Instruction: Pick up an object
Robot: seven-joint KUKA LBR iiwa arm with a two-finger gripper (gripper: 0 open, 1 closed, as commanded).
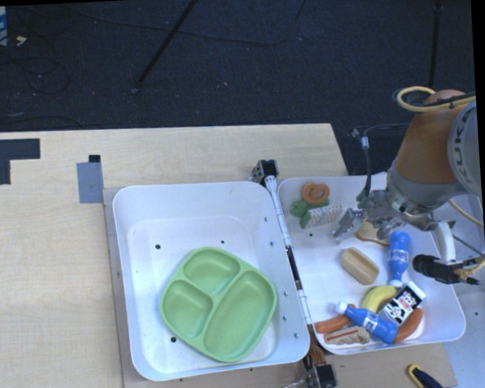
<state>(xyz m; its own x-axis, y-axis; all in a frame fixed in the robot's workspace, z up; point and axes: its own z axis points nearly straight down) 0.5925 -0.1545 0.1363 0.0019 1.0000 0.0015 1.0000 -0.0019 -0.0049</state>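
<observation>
Two white bins sit side by side on a wooden surface (50, 266). The left bin (145, 211) holds a green three-compartment plate (219, 304). The right bin (312, 259), taken here as the landmark, holds all the loose items. The arm (433, 157) enters from the right, and its hand (352, 221) hangs low over the bin's upper middle, pointing left; whether its jaws are parted or closed cannot be told, and nothing is seen between them. Just left of the hand, in the bin's upper left, lie an orange ring-shaped toy (315, 194) and, below it, a green-handled brush (316, 216), whose bristles reach close to the hand. Below the hand, near the bin's centre, rests a tan bun (359, 265), apart from the hand. At the bin's right, a blue bottle (399, 257) stands beside the wrist. Along the bin's lower edge cluster a banana (378, 296), a black-and-white carton (402, 304), a second blue bottle (369, 321), and a hot dog (343, 330). A pale object under the wrist is too hidden to identify.
</observation>
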